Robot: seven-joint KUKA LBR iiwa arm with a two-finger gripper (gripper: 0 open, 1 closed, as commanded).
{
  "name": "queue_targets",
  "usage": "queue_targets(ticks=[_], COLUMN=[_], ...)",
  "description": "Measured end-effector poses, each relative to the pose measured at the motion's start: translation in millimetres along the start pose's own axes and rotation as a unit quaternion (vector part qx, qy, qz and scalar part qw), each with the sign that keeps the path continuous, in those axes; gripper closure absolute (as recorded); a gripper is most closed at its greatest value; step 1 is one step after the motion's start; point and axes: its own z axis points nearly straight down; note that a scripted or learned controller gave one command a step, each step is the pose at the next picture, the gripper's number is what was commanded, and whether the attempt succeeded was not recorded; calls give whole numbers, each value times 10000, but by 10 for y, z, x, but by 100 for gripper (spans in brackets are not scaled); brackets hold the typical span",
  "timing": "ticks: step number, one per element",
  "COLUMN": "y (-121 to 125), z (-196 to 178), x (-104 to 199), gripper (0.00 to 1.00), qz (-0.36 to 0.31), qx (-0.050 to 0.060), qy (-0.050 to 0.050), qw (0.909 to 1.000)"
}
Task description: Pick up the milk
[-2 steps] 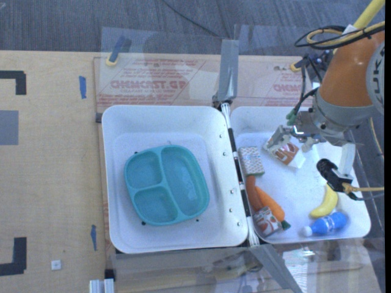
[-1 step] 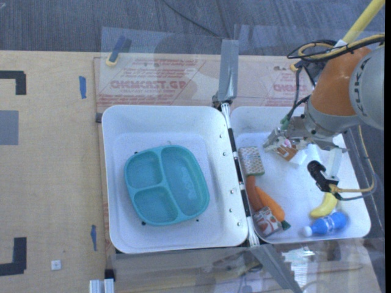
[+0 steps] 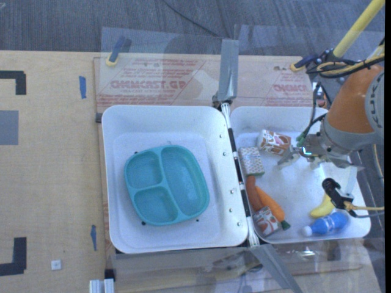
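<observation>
- Since both bins still lie side by side on the bench (image 3: 49,163), we start with the left bin (image 3: 116,127), which bears only a teal tray (image 3: 166,184) with 3 compartments, lying flat and apart from the work.
- We see the arm (image 3: 357,105), grey with its orange band, reaching in from the right over the right bin (image 3: 360,227); it stands over the bin's upper right part.
- We place the gripper (image 3: 292,157) low over the bin floor, its metal fingers (image 3: 284,161) pointing left and looking spread, with nothing between them.
- We take the milk (image 3: 275,141) to be the small carton printed red and white, lying on its side near the top of the right bin, just beside the fingertips and slightly above them; whether they touch it we cannot say.
- We note a second small carton (image 3: 266,220) at the bin's lower left, so the target is a judgement on our part.
- Smaller things nearby: a checkered packet (image 3: 251,161), a carrot (image 3: 267,202), a banana (image 3: 324,207) and a blue bottle (image 3: 327,223).
- We judge the approach nearly done, while the closing on the carton and the lift out of the bin are both left; the milk rests on the floor, not yet held.
</observation>
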Motion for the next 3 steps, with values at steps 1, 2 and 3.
queue_targets(ticks=[1,2,3], y=[433,398,420], z=[-8,-80,-100], x=[614,624,634], gripper=[0,100,0], qz=[516,511,509], qx=[-11,66,31], qy=[-32,-11,-3], qw=[9987,9987,9987])
